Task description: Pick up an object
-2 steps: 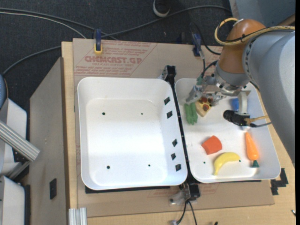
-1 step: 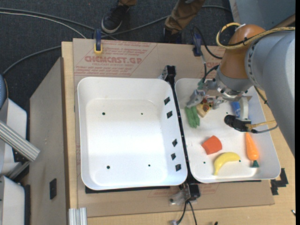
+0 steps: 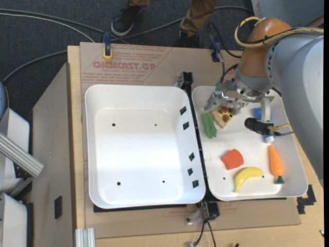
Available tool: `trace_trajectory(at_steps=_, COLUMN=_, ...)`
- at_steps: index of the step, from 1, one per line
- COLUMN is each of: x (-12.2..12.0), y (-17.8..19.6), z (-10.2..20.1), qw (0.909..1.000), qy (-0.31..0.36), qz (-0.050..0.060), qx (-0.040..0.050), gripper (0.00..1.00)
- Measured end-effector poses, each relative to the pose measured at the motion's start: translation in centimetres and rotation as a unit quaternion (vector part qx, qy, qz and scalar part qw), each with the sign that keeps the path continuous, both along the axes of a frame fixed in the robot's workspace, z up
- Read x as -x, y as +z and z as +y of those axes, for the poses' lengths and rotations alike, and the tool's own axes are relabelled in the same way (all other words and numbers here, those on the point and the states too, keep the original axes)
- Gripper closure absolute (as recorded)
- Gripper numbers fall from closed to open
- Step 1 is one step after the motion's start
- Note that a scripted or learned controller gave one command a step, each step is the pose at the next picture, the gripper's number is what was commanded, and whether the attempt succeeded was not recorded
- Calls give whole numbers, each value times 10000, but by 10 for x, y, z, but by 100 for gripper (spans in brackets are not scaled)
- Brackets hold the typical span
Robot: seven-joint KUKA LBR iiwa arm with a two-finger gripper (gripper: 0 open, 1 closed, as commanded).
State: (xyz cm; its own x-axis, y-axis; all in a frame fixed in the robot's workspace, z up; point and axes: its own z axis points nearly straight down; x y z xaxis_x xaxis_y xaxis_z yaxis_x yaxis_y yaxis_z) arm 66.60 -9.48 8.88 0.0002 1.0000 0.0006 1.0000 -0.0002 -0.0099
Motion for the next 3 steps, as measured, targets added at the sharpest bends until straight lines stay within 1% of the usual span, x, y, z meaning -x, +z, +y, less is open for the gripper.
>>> trace_trajectory(at_steps=1, x=21, y=-2, z=1, qw=10000, qy=-7, qz=-53, qx=4, gripper=0)
trace_trajectory(at_steps=2, x=3, y=-7, z=-4, qw=10000, qy=-6, qz=61, qx=-18, gripper=0)
trace_trajectory(at_steps=3, x=39, y=-5, z=-3, qw=10000, qy=-5, qz=-13, qx=-4, gripper=0)
